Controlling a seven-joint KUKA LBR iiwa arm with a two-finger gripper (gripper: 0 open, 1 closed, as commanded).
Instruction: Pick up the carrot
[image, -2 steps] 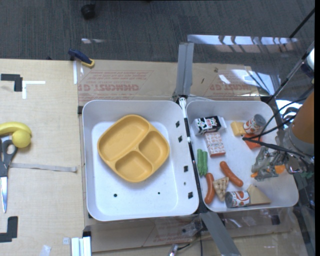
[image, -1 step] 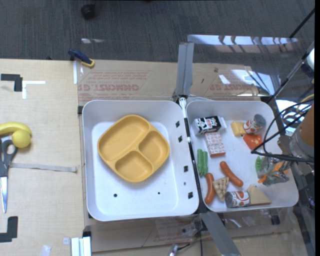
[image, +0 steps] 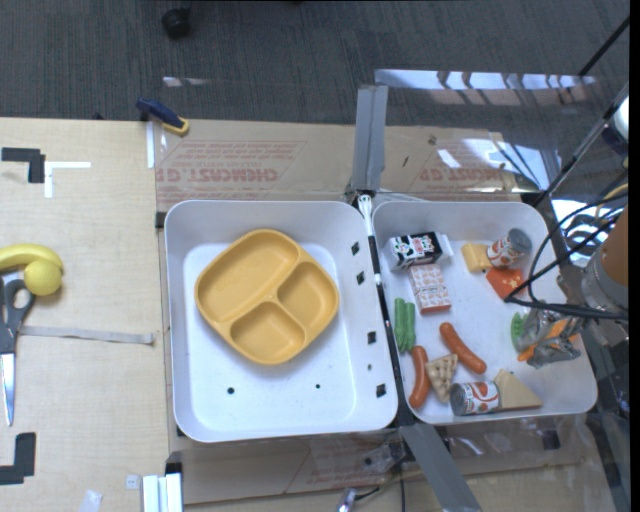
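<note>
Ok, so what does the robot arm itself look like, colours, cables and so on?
The arm at the view's right edge is grey, with an orange band above the wrist. Thin black cables loop out from it. The gripper looks like dull grey metal; any markings are too blurred to tell.

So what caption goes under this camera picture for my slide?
Robot gripper reaches down at a carrot in the toy-food bin, beside a yellow plate.
</note>
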